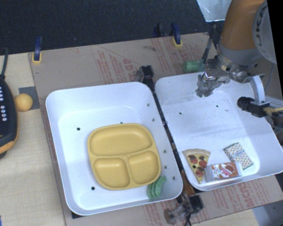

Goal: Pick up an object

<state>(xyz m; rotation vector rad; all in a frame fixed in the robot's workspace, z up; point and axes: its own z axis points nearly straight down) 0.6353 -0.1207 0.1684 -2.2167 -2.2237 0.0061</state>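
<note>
1. The jaws [203, 88] hang over the far part of the right bin [263, 132], near its back wall.
2. The jaws are small and dark here, so there is no telling if they are open or closed. Nothing can be seen held in them.
3. The arm [241, 18] is grey with an orange band, and it comes in from the right, just behind the jaws.
4. A toy pizza slice [197, 162] lies flat in the same bin, well away from the jaws, toward the near side.
5. A small red and white packet [222, 171] lies just beside the pizza slice, even farther from the jaws.
6. A little patterned packet [238, 156] lies near the red and white one, also far from the jaws, at the near right.
7. The left bin [66, 111] sits beside the right bin, to the left of the jaws.
8. A yellow tray [123, 154] with three parts lies in the left bin, well away from the jaws.
9. A green toy [156, 188] rests by the near corner of the yellow tray.
10. Both bins sit on the table [23, 210].
</note>
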